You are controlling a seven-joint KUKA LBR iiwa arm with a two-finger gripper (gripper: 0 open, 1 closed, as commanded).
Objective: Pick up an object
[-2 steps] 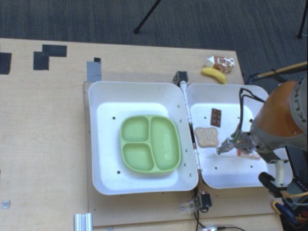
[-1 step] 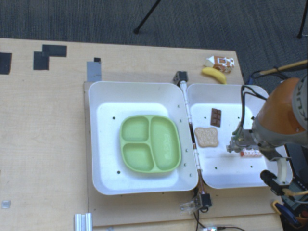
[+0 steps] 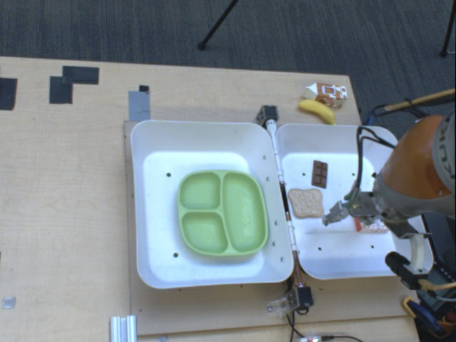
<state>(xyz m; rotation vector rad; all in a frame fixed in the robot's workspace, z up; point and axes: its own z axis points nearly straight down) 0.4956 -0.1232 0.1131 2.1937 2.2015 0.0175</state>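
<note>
Now the tool (image 3: 335, 214) hangs low in the right bin (image 3: 335, 266), just beside the slice of bread (image 3: 307, 202). It comes in from the right, on the end of the grey and orange arm (image 3: 422, 169).

To do this step well, I think the tool should pick 1 thing and line up right over it. The bread is the closest. It lies flat near the left wall of the right bin. It looks thin, so the tool may need to go all the way down to the bin floor and pinch the bread by its edges. Going slowly would help, so the bread does not slide away toward the wall.

2 more things are in the right bin. A brown bar (image 3: 320, 174) lies a bit past the bread. Something red and white (image 3: 371, 224) lies under the arm, and it is mostly hidden.

The tool looks dark and small, and its tips blur together. I cannot tell if it is spread or pressed together. I see nothing pinched in it. It may be touching the bread's right edge, or it may just be very near.

The left bin (image 3: 153, 212) holds a green plate (image 3: 222, 213) with 3 parts. A banana (image 3: 317, 110) lies on the tabletop (image 3: 64, 205) behind the bins.
</note>
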